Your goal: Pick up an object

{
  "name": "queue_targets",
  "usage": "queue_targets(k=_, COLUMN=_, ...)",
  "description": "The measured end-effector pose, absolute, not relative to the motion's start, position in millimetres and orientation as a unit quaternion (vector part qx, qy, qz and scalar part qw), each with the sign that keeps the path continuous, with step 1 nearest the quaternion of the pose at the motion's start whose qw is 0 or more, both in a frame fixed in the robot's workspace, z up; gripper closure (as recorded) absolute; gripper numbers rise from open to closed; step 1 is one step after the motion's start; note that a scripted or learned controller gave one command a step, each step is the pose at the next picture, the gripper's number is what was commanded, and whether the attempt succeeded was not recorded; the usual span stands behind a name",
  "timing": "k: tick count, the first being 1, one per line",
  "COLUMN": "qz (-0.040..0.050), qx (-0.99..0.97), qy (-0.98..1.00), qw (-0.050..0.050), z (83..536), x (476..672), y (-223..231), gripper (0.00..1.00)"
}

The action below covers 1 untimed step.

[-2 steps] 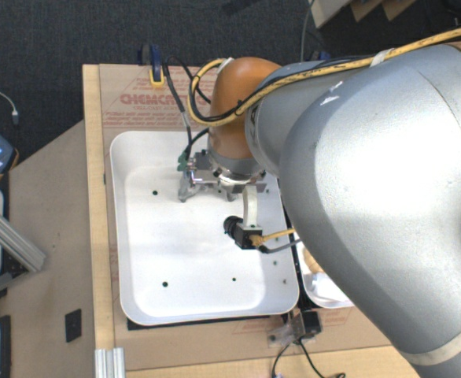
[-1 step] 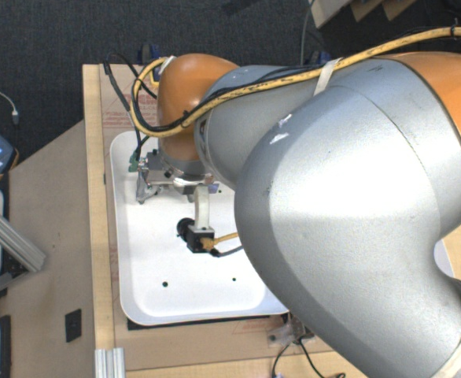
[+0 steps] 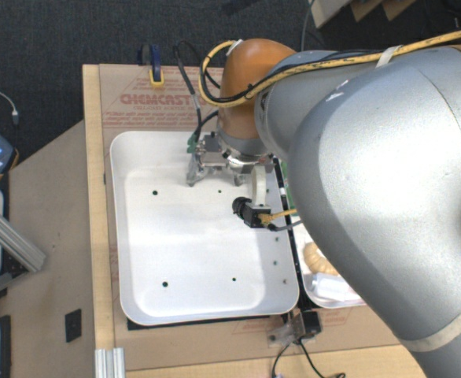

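Tan object (image 3: pixel 312 254) lies apart from my gripper (image 3: pixel 213 170), in the bin (image 3: pixel 319 296) on the view's right, peeking out from under my big grey arm. It looks soft and rounded, and it touches a crumpled white thing (image 3: pixel 333 287) just below it. My gripper hangs low over the far end of the other white bin (image 3: pixel 136 235), near its top wall. I cannot tell if my gripper is open or closed. That bin has small black dots on its floor. Both bins sit on a brown desk (image 3: pixel 101 211) with red letters along its far edge. A blue and yellow clamp (image 3: pixel 155 63) bites that edge. Dark carpet (image 3: pixel 49 22) lies all around.
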State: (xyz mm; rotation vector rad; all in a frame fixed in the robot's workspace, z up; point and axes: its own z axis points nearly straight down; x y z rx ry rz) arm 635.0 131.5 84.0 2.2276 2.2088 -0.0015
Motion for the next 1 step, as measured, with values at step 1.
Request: queue_targets(k=1, qz=0.0026, qx=0.704, qy=0.710, qw=0.001, z=85.4, x=666.8, y=222.0, gripper=0.00)
